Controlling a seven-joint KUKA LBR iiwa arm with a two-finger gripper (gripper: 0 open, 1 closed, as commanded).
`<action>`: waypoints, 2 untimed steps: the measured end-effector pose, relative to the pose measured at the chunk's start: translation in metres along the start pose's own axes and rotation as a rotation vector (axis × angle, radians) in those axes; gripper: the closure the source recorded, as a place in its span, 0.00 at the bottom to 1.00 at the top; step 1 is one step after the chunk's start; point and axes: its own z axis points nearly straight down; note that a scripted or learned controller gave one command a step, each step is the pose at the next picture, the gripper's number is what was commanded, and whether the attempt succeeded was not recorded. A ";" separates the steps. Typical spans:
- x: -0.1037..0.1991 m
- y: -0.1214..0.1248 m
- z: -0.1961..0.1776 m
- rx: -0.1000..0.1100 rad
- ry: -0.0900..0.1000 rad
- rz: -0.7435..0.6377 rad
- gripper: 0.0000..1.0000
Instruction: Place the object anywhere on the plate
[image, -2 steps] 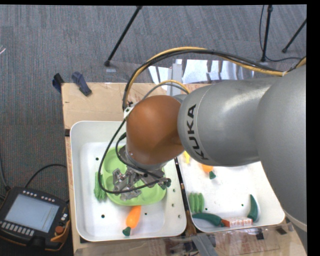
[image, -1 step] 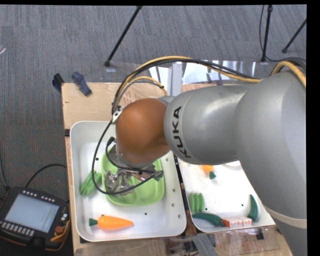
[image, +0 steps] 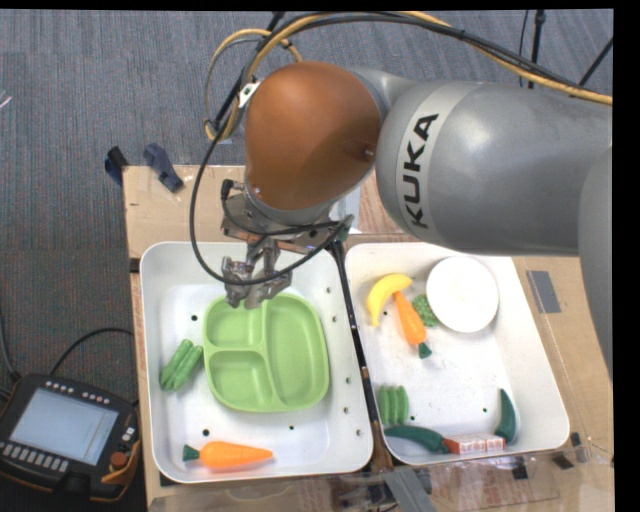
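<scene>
Upper middle of the frame: bulky grey arm, smooth and rounded, capped by a glossy orange dome, with black cables looping off its top. Below the dome, dark metal gripper, hanging over the upper left rim of the plate. Cannot tell whether the claw is apart or together; dark, tangled and too small to read.

Centre left: shallow white left bin, matte plastic with rounded corners and small dark holes in its floor. Inside it:
- green plate, lime plastic, rounded square, split by raised ridges into three compartments, lying flat mid-bin
- green bean pods, ribbed, touching the plate's left rim
- orange carrot with a green tip, smooth, lying lengthwise near the bin's lower edge, apart from the plate

Cannot tell which of the toys is the one meant for the plate.

Centre right: matching right bin, just beside the first. Inside it:
- white disc, round and flat, at the top
- yellow banana, curved, touching a second carrot
- small bumpy green piece between that carrot and the disc
- second bunch of pods at the left wall
- dark green curved vegetable along the lower edge
- small red and white box
- another dark green curved piece at lower right

Lower left corner, off the bench: grey pendant with a pale screen.
</scene>
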 end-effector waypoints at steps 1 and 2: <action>-0.023 0.036 -0.015 -0.011 0.001 -0.602 1.00; -0.015 0.070 0.133 -0.014 0.004 -0.826 1.00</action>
